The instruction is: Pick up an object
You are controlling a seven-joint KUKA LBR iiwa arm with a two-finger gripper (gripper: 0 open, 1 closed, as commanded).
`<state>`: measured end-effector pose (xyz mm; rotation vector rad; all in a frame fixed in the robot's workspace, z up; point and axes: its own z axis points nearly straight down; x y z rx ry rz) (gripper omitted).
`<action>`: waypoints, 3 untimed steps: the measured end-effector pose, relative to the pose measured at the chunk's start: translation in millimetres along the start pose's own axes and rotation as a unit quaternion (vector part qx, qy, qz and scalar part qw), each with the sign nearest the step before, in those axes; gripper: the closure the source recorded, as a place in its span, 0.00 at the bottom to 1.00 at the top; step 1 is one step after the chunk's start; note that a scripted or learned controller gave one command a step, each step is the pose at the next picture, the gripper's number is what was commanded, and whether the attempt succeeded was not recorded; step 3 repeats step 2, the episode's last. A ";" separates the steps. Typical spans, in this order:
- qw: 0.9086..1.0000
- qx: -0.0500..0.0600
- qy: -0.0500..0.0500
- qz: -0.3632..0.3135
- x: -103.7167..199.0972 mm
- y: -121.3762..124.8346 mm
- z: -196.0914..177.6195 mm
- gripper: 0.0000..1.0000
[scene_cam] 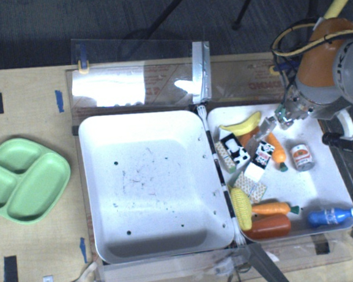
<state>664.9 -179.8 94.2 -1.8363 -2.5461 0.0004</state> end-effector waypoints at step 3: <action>1.000 0.000 0.000 0.025 34.9 -7.7 -101.4 1.00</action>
